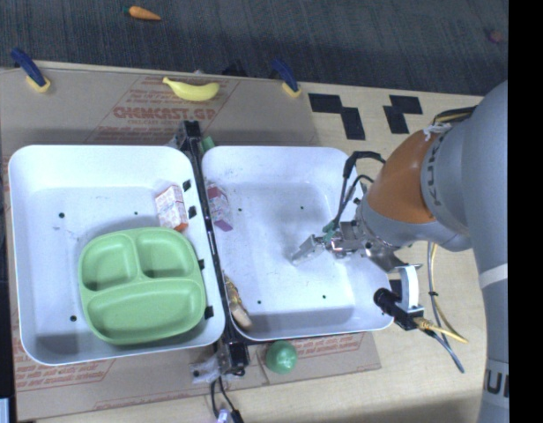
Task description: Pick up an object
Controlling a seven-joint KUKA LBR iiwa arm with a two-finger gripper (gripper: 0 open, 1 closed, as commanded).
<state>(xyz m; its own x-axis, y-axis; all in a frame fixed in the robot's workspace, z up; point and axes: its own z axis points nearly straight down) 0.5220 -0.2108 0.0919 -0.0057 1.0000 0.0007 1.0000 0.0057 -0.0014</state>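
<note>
My pincer (305, 251) reaches into the right of the two shallow white plastic bins (280, 324), low over its floor. Its two metal fingers (300, 254) point toward the divider and lie close together, a narrow set with nothing between them.

Counting what I could pick up: one small clear packet with red print (218, 206) lies beyond my fingertips, up and to the left, against the bin wall by the divider. One small tan piece (235, 307) sits below and left of my pincer, at the near left corner of the same bin; I cannot tell what it is.

Across the divider, farther left, the left white bin (42, 170) holds one light green plastic tray with three compartments (143, 282) and one small red-and-white carton (171, 207) just above the tray's upper right corner.

Outside the bins there is one yellow banana (192, 87) on the cardboard sheet (130, 113) far above and left of my pincer, and one green ball (281, 356) below it, just past the near rim. One small orange object (145, 12) lies on the dark floor beyond the bench. Two blue clamps (31, 70) grip the cardboard's far edge.

The black divider clips (194, 148) stand between my pincer and the left bin's things.
</note>
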